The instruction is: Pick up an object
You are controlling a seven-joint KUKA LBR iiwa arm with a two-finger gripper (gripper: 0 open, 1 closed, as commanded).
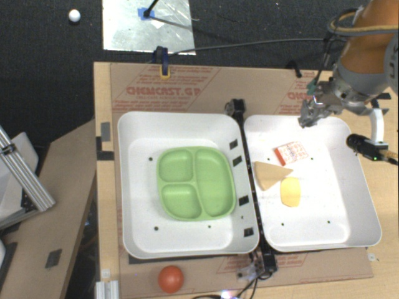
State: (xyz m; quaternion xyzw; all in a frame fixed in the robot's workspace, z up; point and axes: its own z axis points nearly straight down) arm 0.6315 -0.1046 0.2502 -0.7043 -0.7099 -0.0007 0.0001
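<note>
In the right bin [349,229] lie a small red-and-white packet [291,152], a tan wedge [270,174] and a yellow block [290,192], close together near the bin's left middle. My gripper [310,116] hangs over the far edge of the right bin, above and to the right of the packet, apart from all three objects. Nothing shows between its fingers.
The left bin [134,167] holds a green divided plate [195,182]. An orange ball [170,278] rests on the bench in front of the left bin. A metal sheet [124,23] and a small white ball [75,15] lie at the back.
</note>
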